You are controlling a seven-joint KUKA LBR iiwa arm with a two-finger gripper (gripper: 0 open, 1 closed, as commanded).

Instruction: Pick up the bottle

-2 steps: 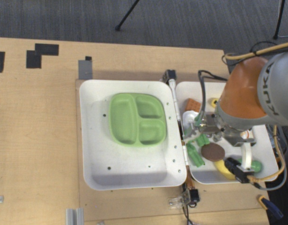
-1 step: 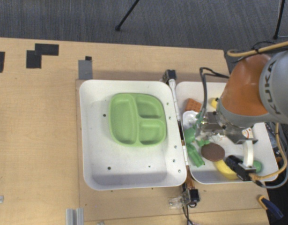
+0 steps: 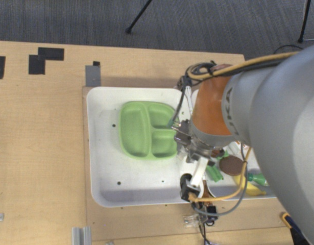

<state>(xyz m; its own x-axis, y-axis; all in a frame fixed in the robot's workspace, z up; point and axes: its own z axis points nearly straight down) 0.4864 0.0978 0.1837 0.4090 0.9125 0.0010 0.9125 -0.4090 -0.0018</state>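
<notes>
Green bottle (image 3: 215, 173), partly hidden beneath arm (image 3: 259, 111)

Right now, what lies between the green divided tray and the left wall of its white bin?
Nothing: in the camera view, the stretch from the green divided tray to the white bin's left wall is bare white floor.

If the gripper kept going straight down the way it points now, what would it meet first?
Probably the small green object or the brown one just beneath the gripper, near the bins' shared edge; the arm hides the rest, and depth is unclear.

Grey arm (image 3: 279, 116) (orange band, yellow cable)
</notes>
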